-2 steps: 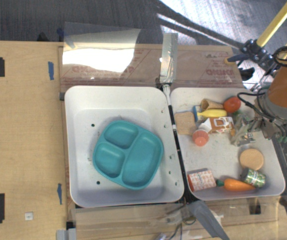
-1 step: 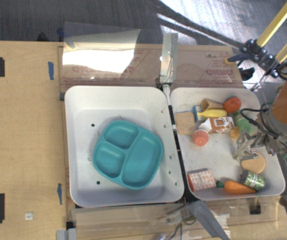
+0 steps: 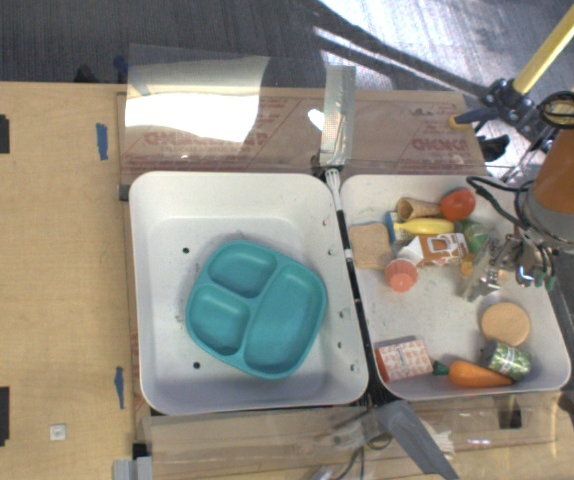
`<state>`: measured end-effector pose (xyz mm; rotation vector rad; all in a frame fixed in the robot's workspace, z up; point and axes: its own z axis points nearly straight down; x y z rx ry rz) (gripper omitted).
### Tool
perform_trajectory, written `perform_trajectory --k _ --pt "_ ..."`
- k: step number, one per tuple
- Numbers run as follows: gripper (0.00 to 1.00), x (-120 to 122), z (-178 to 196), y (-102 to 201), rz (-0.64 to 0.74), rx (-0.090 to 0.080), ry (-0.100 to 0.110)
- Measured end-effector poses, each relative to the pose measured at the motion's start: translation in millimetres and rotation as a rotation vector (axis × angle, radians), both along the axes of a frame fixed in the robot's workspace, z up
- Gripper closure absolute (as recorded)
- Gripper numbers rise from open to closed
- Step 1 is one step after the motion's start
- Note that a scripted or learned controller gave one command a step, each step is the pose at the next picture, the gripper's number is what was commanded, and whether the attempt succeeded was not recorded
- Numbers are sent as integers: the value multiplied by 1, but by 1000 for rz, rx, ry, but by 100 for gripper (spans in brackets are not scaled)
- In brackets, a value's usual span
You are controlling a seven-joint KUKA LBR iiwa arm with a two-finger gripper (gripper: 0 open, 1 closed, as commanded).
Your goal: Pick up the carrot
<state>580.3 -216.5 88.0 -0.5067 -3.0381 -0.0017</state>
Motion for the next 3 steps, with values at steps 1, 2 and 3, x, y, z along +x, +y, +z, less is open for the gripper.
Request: perform_trajectory --k 1,2,3 --pt "0 0 0 0 1 0 0" --pt "0 20 1 57 -78 -8 -25" --pt "0 -49 1 23 -86 -15 -69"
